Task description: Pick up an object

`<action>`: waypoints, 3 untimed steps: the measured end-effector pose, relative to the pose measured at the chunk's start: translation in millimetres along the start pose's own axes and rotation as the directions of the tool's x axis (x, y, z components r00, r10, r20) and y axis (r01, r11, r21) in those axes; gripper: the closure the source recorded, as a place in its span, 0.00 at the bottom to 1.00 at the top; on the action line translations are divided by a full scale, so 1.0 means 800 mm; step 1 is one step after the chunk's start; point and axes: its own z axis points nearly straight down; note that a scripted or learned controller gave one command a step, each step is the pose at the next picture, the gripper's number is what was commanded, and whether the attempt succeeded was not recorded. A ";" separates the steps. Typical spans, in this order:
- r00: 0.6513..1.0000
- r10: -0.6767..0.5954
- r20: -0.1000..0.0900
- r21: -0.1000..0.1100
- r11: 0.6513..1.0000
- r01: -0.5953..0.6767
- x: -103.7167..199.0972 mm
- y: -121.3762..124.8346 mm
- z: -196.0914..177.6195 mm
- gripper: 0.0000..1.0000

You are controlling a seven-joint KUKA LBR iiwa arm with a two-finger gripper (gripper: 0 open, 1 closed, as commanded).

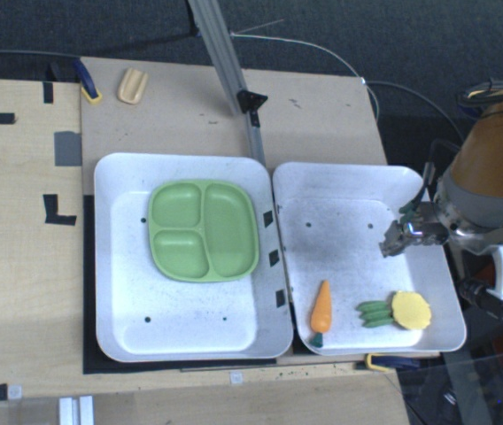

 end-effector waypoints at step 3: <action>1.000 -0.007 -0.003 0.004 1.000 0.007 0.223 0.024 -0.018 1.00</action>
